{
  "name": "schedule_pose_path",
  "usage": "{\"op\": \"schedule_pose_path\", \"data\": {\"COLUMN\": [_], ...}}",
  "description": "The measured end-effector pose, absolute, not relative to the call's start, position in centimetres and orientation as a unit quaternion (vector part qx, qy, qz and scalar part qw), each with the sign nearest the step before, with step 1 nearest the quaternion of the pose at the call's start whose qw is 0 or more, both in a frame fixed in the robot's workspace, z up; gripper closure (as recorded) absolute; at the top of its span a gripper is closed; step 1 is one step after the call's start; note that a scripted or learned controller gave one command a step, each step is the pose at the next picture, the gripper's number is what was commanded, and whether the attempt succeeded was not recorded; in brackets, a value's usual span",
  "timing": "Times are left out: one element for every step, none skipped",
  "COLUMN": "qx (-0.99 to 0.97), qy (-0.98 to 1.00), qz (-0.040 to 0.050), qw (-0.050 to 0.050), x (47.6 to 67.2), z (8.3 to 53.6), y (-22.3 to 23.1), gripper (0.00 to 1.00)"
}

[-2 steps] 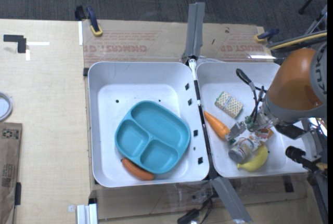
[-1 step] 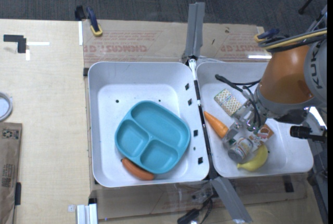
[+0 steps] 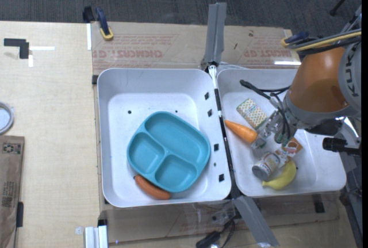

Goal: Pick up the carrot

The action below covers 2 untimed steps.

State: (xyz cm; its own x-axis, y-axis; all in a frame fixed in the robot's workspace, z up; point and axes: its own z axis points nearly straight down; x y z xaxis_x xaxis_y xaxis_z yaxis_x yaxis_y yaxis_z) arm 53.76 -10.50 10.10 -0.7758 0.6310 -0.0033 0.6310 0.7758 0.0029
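Floor: dark grey carpet runs along the top, behind the pale wooden worktop (image 3: 46,97).
Far left edge: a roll of tape (image 3: 4,118) and a brown paper bag (image 3: 10,172) with a small printed mark, both cut off by the frame.
Cardboard sheet: lies on the worktop behind the bins (image 3: 155,48); red printing on it is upside down and I can't read it with confidence.
Clamp: a blue and yellow clamp (image 3: 102,22) sits at the sheet's left corner.
Left bin: white and shallow (image 3: 109,126), holding a blue divided plate (image 3: 168,151) with three compartments.
Sausage: an orange-red sausage-like toy (image 3: 152,187) lies at the plate's near edge, partly tucked under it.
Divider: a grey metal post (image 3: 215,34) stands where the two bins meet.
Right bin: white (image 3: 247,183), partly covered by the arm.
Carrot: the carrot (image 3: 241,131) lies in the right bin near its left wall, thick end toward the end effector.
Small box: a patterned packet (image 3: 251,111) sits just behind the carrot; its print is too small to read.
End effector: the end effector (image 3: 268,133) is just beside the carrot's thick end; cables and blur hide the fingers, so I cannot tell how far apart they are or whether they grip anything.
Can and banana: a tin can (image 3: 265,167) lies on its side touching a banana (image 3: 282,177).
Arm: its orange band (image 3: 319,83) hides the bin's right rear; grey lettering at the frame edge is cut off.
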Motion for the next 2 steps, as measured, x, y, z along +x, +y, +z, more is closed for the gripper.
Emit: {"op": "schedule_pose_path", "data": {"qx": [0.241,0.213], "qy": [0.971,0.977], "qz": [0.0002,0.0002], "qw": [0.001,0.002], "x": [56.1,59.9], "z": [9.2,19.2], "y": [-12.3,-6.6], "gripper": [1.0,1.0]}}
